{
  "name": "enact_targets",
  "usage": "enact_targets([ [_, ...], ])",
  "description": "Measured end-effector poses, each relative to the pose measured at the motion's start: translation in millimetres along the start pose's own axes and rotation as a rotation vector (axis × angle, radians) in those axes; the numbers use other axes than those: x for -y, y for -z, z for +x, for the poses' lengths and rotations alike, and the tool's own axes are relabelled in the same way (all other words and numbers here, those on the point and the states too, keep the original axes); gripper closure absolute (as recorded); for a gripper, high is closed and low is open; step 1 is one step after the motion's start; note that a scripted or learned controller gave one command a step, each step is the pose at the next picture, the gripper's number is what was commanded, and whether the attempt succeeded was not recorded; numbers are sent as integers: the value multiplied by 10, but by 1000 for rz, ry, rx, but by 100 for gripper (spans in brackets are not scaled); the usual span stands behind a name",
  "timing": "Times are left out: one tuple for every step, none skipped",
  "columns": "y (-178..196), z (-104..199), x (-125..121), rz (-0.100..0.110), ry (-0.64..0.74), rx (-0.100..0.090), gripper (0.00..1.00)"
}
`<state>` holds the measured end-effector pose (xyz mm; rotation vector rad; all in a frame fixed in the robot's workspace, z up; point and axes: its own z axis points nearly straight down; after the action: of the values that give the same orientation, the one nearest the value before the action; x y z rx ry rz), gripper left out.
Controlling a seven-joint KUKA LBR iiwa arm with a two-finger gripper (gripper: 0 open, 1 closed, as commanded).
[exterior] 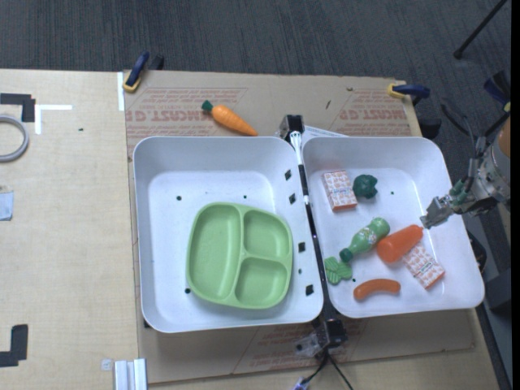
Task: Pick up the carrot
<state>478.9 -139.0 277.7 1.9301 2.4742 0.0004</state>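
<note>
Behind the left bin [154, 242], on the cardboard [268, 108], lies the carrot [230, 118] — outside both bins. Over the right bin's [439, 165] right rim hangs the gripper [439, 210] — whether released or clenched, I cannot tell.

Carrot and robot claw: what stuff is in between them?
In the camera view, the black clip, the cracker packet and the green broccoli lie between the carrot and the gripper.

Orange toy carrot [230, 119] lies on cardboard behind left white plastic bin [154, 218], w/ green divided plate [240, 255] inside; gripper [439, 210] over right bin's [431, 157] right rim.
</note>
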Motion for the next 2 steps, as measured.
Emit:
enact_targets([
  [-1006, 326, -68, 2, -225, -2, 100],
  [-716, -730, 190, 1, -253, 0, 100],
])
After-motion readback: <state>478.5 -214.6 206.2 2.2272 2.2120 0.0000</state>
